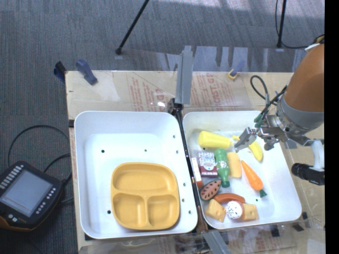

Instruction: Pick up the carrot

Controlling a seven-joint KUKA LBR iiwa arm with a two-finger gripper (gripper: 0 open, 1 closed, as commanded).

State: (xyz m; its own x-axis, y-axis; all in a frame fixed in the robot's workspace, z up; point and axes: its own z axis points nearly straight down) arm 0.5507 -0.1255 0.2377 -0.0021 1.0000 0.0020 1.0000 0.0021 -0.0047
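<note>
Orange tapered toy carrot [252, 175] lies loose in the right white bin [286, 205], just right of the pale yellow block [234, 164] and green plastic bottle [222, 168]. Two-finger gripper [256, 138] hovers above the small banana [256, 150], up-left of the carrot; can't tell the jaw state.

Arm [310, 83]: broad orange band over grey wrist section. Black cable [263, 91] loops off wrist. Gripper [248, 138]: grey metal w/ dark fittings, small green spot nr wrist.
</note>
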